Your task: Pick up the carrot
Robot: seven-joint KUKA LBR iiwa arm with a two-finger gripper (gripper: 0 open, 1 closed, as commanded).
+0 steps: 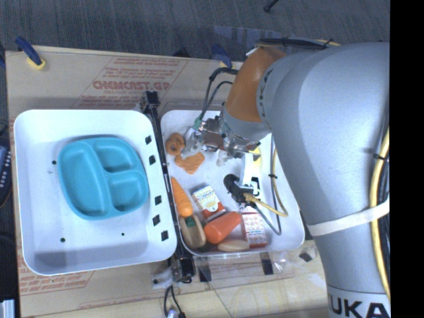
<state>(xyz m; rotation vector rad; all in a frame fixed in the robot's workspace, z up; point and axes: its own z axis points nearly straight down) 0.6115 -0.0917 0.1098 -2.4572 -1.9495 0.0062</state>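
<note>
The carrot [181,198] is a slim orange taper lying along the left wall of the right bin [286,207], its thick end toward the front. My gripper [209,140] hangs over the back part of that bin, up and to the right of the carrot and clearly apart from it. It is close to a flat orange piece [191,162] and a small brown ring-shaped item [175,142]. The wrist hides how the gripper stands, and I see nothing held.
The front of the right bin is crowded: a small printed box [205,197], a stubby red-orange item [222,226], a tan block [192,231], a red-and-white packet [254,227]. A blue divided plate [103,176] lies in the left bin [40,244].
</note>
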